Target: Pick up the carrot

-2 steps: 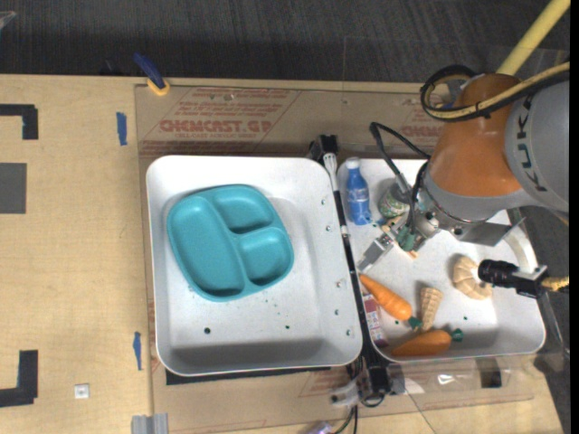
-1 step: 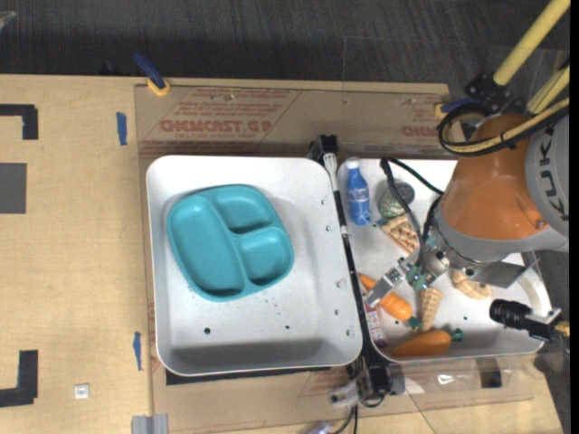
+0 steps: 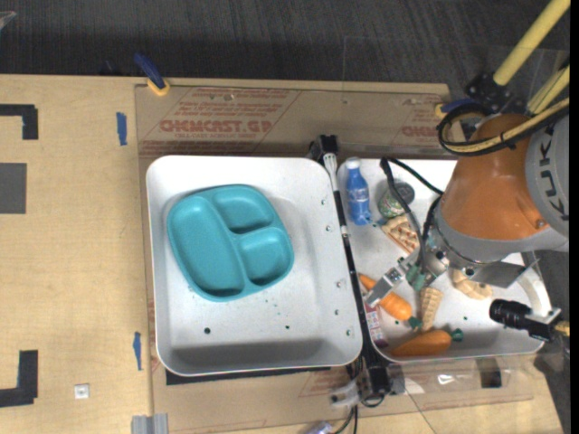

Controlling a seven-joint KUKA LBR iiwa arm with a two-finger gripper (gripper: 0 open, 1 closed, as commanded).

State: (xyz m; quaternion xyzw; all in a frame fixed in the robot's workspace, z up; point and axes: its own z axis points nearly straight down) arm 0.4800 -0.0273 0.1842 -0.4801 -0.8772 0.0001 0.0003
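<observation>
Clearly we cannot tell the claw's (image 3: 404,277) state; it hovers beside a small carrot (image 3: 389,304) in the right bin (image 3: 534,333). Nearby, a larger carrot (image 3: 422,342) and waffle cone (image 3: 431,304) may get nudged or grabbed.

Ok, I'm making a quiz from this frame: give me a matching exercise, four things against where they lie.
Things:
1. teal divided plate
2. blue bottle
3. carrot
4. gripper

Places:
A. near front wall of right bin
B. in left bin
C. over the right bin's left part, above an orange piece
D. back left corner of right bin

Pairs: 1-B, 2-D, 3-A, 4-C
</observation>
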